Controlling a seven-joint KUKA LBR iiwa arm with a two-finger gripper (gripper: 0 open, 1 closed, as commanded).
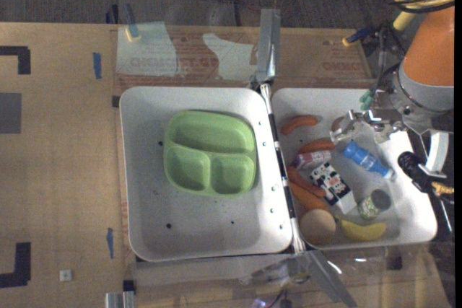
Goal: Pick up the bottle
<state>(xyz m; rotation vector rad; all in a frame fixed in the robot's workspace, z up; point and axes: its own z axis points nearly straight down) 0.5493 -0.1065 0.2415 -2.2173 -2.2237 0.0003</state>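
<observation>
- We see the metal two-finger gripper [359,125] low over the right-hand shallow white bin [426,226]. We cannot tell whether it is released or clenched; nothing shows in its grasp.
- The blue plastic bottle with a white cap [366,159] lies on its side just below the gripper, tilted down toward the bin's right wall, apart from it.
- We judge a slip likely: the bottle is round and lies at a slant.
- Beside the bottle sit a black-and-white patterned carton [330,182] and a small tin can [373,204]; a descent off target could strike them.
- Farther off, a yellow banana [363,230] and a tan egg-shaped ball [317,226] crowd the bin's near edge.
</observation>
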